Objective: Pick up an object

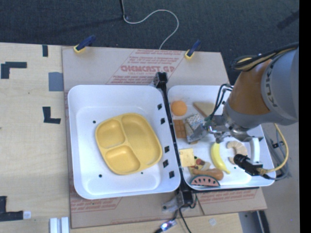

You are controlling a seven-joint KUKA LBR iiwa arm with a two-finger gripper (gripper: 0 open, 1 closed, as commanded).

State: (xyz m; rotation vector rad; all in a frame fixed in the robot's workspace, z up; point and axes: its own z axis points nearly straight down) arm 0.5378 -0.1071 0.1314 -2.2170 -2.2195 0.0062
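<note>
Watermelon slice (pixel 205 180) at the lower edge aside, my fingers (pixel 203 131), whose spread I cannot tell, crowd the packed right bin (pixel 272 181) and may snag two items.

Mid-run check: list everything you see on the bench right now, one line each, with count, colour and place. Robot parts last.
bins: 2, white, side by side on the cardboard sheet
divided plate: 1, yellow, in the left bin
orange ball: 1, orange, right bin, far left corner
banana: 1, yellow, right bin, near side
watermelon slice: 1, red and dark, right bin, near edge
cheese square: 1, pale yellow, right bin, by the divider
waffle piece: 1, brown, right bin, below the ball
clamps: 2, blue and yellow, far edge of the cardboard
cable: 1, white, on the dark floor beyond
arm: 1, grey with orange band, over the right bin
gripper: 1, dark, low among the toys
</note>
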